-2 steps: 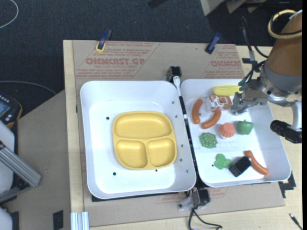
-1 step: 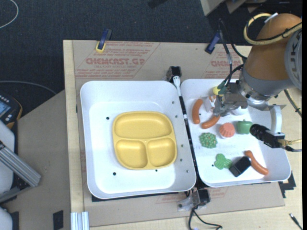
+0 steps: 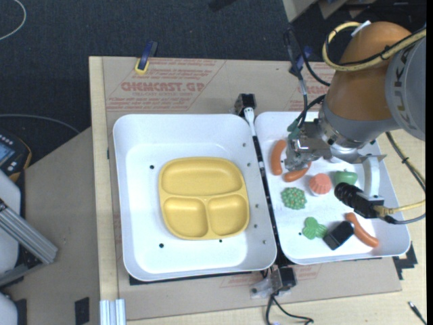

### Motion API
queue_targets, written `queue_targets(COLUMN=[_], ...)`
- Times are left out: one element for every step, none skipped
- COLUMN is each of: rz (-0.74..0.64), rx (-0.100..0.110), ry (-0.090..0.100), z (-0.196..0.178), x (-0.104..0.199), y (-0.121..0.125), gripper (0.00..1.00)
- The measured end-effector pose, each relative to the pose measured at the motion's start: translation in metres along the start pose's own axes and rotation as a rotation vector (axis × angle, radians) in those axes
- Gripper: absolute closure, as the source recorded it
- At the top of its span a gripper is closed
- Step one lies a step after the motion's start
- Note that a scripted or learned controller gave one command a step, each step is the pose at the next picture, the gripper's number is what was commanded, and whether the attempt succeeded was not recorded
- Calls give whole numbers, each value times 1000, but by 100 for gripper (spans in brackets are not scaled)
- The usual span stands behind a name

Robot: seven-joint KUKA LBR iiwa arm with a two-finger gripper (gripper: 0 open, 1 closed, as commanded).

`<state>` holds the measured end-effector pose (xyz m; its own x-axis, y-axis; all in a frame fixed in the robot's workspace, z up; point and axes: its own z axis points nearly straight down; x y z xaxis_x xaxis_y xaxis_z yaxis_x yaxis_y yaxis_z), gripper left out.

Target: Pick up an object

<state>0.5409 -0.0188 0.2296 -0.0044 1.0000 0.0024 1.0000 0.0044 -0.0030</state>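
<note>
Because the fingers [image 3: 295, 160] hang low over the right bin [image 3: 396, 246], the orange sausage [image 3: 295, 175] lies just below them, long axis running left-right; their spread cannot be told. Beyond, a second sausage [image 3: 277, 156] stands lengthwise, just left.

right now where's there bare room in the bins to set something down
Left bin: a bare white border all round the yellow tray, widest above it. Right bin: crowded with toy food under the tool; only its lower-left corner, below the green broccoli, is bare.
</note>
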Motion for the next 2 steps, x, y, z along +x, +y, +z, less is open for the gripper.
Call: queue_targets(rz=[0,0], rx=[2,-3], ry=[0,-1], z=[14,1], x=[49,76], y=[-22,-32], gripper=[100,100])
